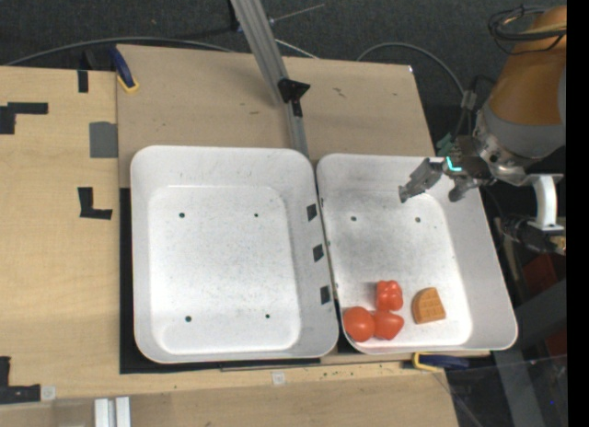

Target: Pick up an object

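Note:
In the right bin [368,186], near its front edge, lie a red pepper-shaped piece [388,294], a red round piece [359,325] touching another red piece [387,326], and a tan ridged block [428,305]. My gripper [433,186] hangs over the bin's far right part, well behind these objects. Its two dark fingers [416,182] stand apart, open, with nothing between them.
The left bin [221,163] lies beside the right one. A grey metal pole [262,34] slants in from the top to the gap between the bins. Black cables run over the dark floor behind the bench, and black tape marks sit on the wooden board at left.

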`<state>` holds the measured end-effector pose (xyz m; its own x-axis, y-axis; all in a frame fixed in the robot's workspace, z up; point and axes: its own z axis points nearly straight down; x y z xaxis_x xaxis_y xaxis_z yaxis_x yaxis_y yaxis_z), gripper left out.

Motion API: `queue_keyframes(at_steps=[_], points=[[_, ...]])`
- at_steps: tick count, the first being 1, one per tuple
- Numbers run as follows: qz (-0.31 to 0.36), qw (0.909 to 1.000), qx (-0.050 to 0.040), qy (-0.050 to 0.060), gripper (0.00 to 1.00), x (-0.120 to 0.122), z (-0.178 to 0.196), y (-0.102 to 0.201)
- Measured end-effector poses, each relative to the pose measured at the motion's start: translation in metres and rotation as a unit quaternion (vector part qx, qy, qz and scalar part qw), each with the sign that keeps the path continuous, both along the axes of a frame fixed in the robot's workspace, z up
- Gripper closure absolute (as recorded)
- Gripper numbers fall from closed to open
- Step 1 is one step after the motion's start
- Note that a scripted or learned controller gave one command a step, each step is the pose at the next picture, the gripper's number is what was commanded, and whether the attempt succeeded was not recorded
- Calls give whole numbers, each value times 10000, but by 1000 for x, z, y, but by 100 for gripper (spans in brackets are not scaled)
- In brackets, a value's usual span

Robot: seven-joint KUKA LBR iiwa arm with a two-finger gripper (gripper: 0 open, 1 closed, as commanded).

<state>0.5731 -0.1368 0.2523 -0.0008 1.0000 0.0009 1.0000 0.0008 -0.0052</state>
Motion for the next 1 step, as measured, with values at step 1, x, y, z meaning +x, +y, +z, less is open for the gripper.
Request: queue_keyframes(at_steps=[1], points=[[6,10000,-5,-20,0,1,2,0]])
